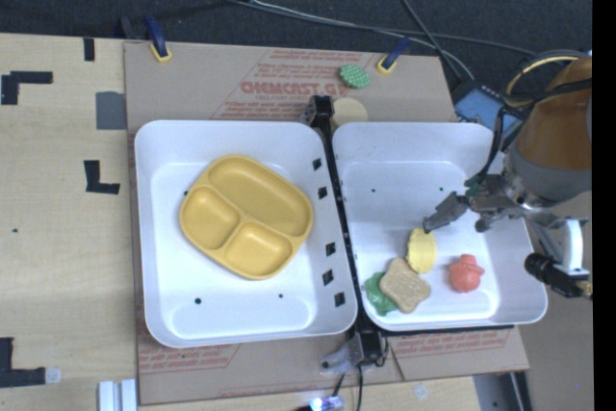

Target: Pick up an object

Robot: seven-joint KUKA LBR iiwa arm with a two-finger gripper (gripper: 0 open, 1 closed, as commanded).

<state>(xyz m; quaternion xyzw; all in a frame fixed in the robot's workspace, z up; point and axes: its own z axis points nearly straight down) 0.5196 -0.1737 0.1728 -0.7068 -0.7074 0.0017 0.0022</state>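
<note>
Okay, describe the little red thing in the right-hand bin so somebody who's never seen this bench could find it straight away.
Start at the right bin of the two white ones. Along its near edge sits a small cluster of toy foods; the red piece is the one furthest right, beside the yellow piece and the tan slice. It is the only red item there, small and rounded.

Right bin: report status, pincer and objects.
Pincer low over right bin, holding nothing. Yellow piece just below its tip; bread slice, green piece, red piece close by. Yellow divided plate in left bin.
</note>
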